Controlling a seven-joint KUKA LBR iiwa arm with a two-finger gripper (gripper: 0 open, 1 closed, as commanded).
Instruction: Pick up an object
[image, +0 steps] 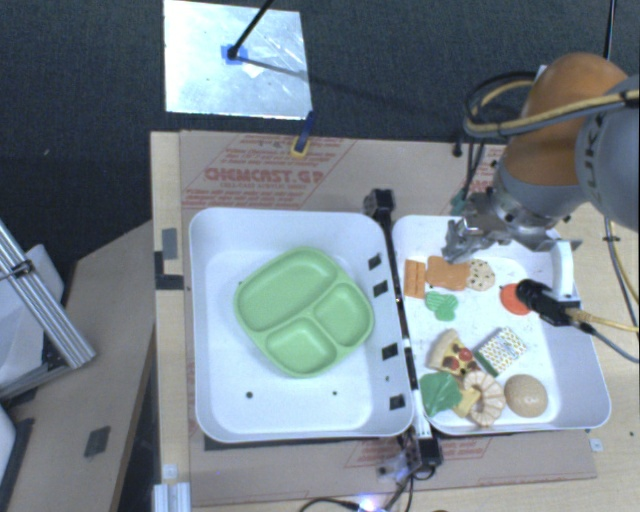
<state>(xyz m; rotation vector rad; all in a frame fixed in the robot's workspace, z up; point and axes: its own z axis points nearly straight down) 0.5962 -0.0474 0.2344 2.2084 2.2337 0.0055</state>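
Hovering low over the far end of the right bin, the end effector sat just above the brown toast-like piece — and whether it was released or clenched, I could not tell, because the wrist hid the tips. Nothing showed as gripped.

The risk looked plain to me: that brown piece lay flat, touching or nearly touching the orange strip on its left and the speckled cookie on its right, with a green leafy piece just below. A descent slightly off could have pinched two things at once, or skidded the flat piece toward the bin wall.

The brown piece's long axis ran roughly left to right across the view — its narrower end pointing toward the cookie, by my reading.

Farther out, the left bin held a green divided plate, well apart from the action.
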